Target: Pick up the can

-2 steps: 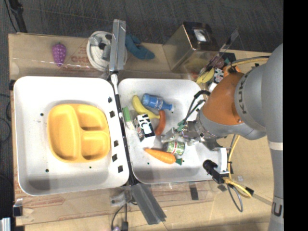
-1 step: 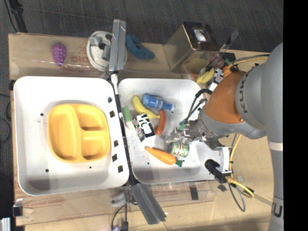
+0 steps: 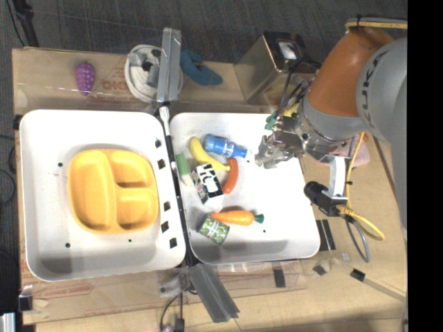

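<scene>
Reaching in from the right over a cardboard-covered desk (image 3: pixel 55 88), a grey arm (image 3: pixel 360 68) with an orange band. Side by side on the desk, two shallow white bins: left bin (image 3: pixel 41 137) bearing a yellow divided tray (image 3: pixel 114 189), right bin (image 3: pixel 291 206) bearing the small things. Above the right bin's upper right part, the jaws (image 3: pixel 271 152), nothing seen between them; open or closed, cannot tell. Near the bin's middle, a yellow banana (image 3: pixel 205 158), a blue bottle (image 3: pixel 223 146) just beside it, a black-and-white packet (image 3: pixel 208 180), a red pepper (image 3: pixel 231 174). Lower, an orange carrot (image 3: pixel 235 218). Touching the carrot's left end, near the front left corner, the green can (image 3: pixel 214 229), well apart from the jaws.
</scene>
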Controlling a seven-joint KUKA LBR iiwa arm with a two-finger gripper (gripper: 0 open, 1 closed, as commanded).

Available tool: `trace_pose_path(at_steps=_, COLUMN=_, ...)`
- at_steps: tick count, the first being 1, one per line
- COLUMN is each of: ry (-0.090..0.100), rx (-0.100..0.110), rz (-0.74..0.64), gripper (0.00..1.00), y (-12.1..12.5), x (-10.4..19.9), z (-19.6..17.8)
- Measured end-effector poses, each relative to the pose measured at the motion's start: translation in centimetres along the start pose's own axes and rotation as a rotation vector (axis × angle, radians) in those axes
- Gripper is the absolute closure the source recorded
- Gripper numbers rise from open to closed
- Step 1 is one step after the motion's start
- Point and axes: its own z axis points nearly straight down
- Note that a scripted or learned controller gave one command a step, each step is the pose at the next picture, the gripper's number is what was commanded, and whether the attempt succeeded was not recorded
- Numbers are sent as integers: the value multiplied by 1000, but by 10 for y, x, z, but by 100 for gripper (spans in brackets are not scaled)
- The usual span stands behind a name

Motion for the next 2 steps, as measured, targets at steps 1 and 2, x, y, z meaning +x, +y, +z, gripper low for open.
trace_pose_path(at_steps=1, ry=0, rx=1, rz=0, gripper=0, y=0, x=0, z=0)
trace_pose_path(at_steps=2, ry=-1, rx=4, rz=-65, gripper=0, y=62, x=24, z=71)
